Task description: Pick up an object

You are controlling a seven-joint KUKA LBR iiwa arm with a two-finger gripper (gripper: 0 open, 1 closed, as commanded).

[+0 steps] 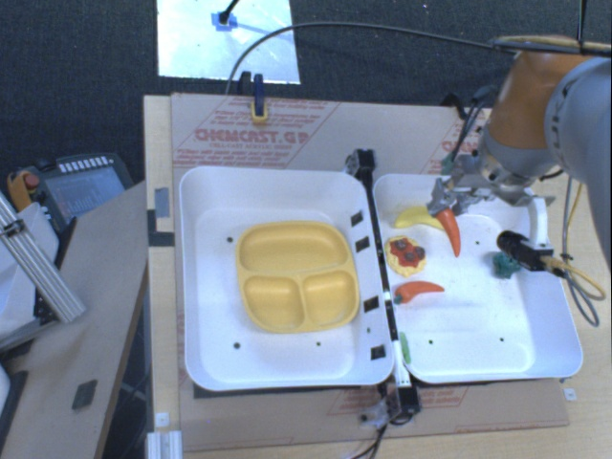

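Fingers [446, 202] over white bin [535, 352]

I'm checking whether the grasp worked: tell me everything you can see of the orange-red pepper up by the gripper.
The orange-red pepper is a small, glossy, plastic-looking toy chilli, tapering to a point. It hangs nearly upright, tip down, its top between the fingers of the gripper, so it looks gripped. It sits over the upper left part of the right bin, overlapping a yellow piece in the picture. Whether its tip touches the bin floor can't be told.
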